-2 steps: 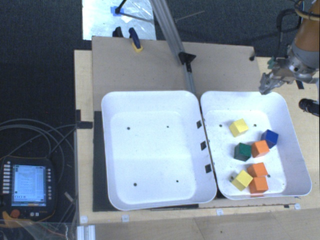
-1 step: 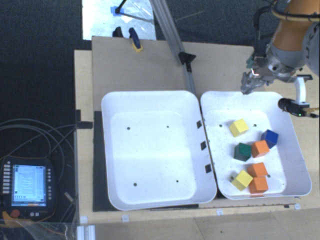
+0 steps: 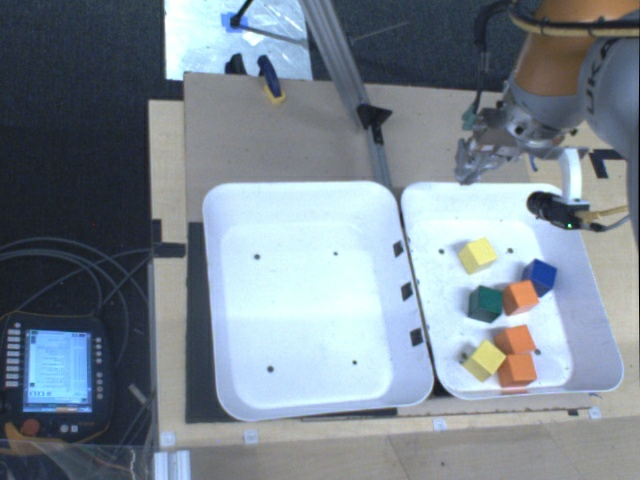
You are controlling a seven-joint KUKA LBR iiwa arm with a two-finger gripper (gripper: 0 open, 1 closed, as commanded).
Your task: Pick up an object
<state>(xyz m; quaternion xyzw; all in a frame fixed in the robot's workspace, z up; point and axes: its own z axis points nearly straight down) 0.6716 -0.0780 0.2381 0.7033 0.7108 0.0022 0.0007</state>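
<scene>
The gripper (image 3: 474, 164) hangs above the right bin's (image 3: 592, 298) far rim — whether its fingers are open I cannot tell — and descending among the clustered blocks (image 3: 505, 313) might nudge neighbours rather than seize one.

blocks (image 3: 503, 320) in right bin (image 3: 590, 298), left bin (image 3: 215, 268) beside

No legible text — the handheld screen (image 3: 58, 371) lit, its lines too small to read.
</scene>
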